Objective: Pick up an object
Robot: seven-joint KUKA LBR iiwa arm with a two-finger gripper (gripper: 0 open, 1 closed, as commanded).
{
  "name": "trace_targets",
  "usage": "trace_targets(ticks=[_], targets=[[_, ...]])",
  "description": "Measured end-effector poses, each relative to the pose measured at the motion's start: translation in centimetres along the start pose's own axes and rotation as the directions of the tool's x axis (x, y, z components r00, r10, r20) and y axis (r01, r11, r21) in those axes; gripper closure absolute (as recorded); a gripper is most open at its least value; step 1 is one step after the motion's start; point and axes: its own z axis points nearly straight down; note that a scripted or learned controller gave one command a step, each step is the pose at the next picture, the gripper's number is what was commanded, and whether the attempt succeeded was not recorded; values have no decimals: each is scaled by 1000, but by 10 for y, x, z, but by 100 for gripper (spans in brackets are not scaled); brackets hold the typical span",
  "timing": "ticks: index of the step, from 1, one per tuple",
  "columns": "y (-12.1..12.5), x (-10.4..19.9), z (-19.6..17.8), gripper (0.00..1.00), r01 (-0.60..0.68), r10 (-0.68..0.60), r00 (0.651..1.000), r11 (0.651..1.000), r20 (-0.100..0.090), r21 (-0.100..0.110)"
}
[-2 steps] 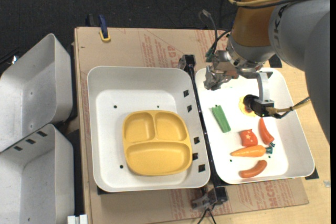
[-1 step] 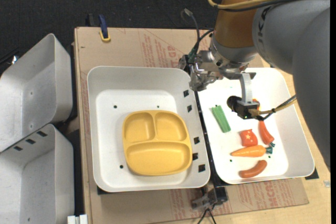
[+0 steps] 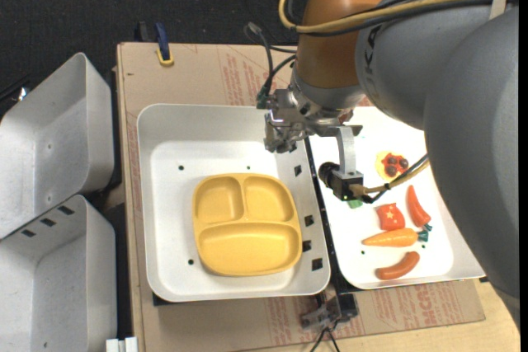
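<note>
The claw (image 3: 283, 136) hangs over the far right corner of the left white bin (image 3: 165, 177); from this angle I cannot tell whether it is open or closed, and nothing can be seen held in it. The yellow plastic divided plate (image 3: 246, 224) lies flat in that bin, nearer the camera than the claw and a little to its left, well apart from it. The plate's longer side runs left to right with a slight tilt. Its two small compartments face the claw and its one wide compartment faces away.

To the claw's right, in the right white bin (image 3: 437, 255), lie an orange toy carrot (image 3: 392, 239) with its tip pointing left, a red toy pepper (image 3: 391, 217), a red toy chilli (image 3: 418, 206) and a reddish toy sausage (image 3: 398, 265). Both bins sit on the brown desk (image 3: 206, 70).
</note>
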Motion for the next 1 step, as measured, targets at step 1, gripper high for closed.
trace_targets(ticks=[1], targets=[[1, -4, 0, 0, -6, 6, 1000, 1000, 2, -1]])
